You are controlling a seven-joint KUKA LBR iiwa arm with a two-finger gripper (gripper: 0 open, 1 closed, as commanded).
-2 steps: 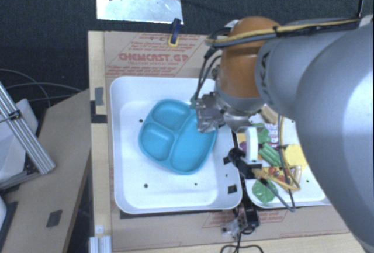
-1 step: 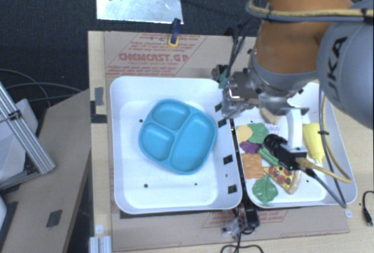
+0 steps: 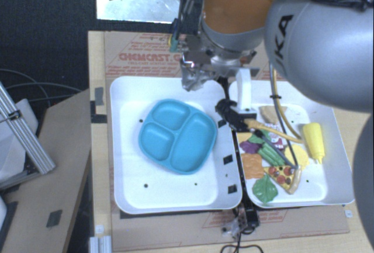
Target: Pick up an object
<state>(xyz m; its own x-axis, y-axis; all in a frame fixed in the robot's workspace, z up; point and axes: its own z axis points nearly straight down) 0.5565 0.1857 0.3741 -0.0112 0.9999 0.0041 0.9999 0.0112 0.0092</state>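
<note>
A blue divided plate (image 3: pixel 177 144) lies tilted in the middle of the left bin (image 3: pixel 131 187), centre of the frame; it is the nearest thing to pick. Nothing is held yet. The gripper (image 3: pixel 191 79) hangs over the bin's upper edge, just above and right of the plate's top rim, apart from it. Whether it is spread or closed cannot be told from here.

To the right, the second bin (image 3: pixel 328 190) holds a heap of toy food: a yellow piece (image 3: pixel 314 141), a pizza slice (image 3: pixel 284 176) and a green leaf (image 3: pixel 265 189). The grey arm (image 3: pixel 315 30) fills the upper right.

This looks like the approach step. Next, the gripper likely has to descend onto a graspable edge, such as the plate's rim.
</note>
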